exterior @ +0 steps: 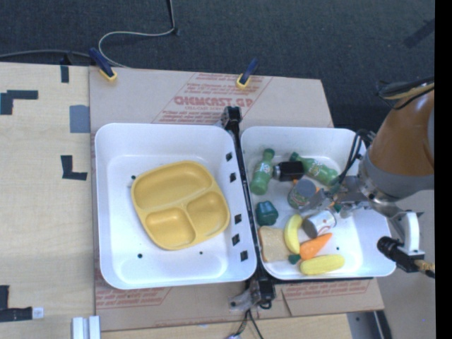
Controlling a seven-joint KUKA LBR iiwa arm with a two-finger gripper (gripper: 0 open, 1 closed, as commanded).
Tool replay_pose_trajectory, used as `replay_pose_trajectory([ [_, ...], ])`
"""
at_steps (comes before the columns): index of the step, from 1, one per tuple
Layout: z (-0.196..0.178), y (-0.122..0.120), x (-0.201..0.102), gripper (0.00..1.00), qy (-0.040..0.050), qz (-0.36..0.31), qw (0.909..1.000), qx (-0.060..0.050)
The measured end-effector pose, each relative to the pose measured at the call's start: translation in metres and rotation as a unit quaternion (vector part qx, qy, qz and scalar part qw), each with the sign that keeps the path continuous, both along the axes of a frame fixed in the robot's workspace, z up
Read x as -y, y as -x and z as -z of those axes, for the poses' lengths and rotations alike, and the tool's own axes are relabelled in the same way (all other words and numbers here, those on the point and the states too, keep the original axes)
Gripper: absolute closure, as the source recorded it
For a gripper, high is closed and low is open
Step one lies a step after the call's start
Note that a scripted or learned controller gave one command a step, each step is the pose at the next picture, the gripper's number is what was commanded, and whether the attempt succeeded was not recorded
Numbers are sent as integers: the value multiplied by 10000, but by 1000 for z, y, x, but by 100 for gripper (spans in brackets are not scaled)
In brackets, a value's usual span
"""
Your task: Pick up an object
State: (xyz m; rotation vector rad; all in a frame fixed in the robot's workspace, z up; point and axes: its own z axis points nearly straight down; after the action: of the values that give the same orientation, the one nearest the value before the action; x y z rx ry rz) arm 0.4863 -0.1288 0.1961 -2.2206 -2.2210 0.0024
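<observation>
"CHEMCAST GP" in red on cardboard sheet [212,99] behind bins.

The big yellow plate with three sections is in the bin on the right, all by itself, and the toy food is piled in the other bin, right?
Not quite: the camera view shows the yellow divided plate in the left bin, by itself. The toy food, like the banana and carrot, is piled in the right bin.

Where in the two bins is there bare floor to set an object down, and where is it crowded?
Free: left bin floor around the yellow tray, widest along its front wall. Crowded: right bin, toys packed from green bottle to carrot.
</observation>
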Motion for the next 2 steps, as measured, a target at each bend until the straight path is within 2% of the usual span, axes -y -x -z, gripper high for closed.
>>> replay_pose_trajectory([
  [1,29,-74,-5,0,-8,-9,10000,0],
  [2,110,-108,-9,0,24,3,10000,20],
])
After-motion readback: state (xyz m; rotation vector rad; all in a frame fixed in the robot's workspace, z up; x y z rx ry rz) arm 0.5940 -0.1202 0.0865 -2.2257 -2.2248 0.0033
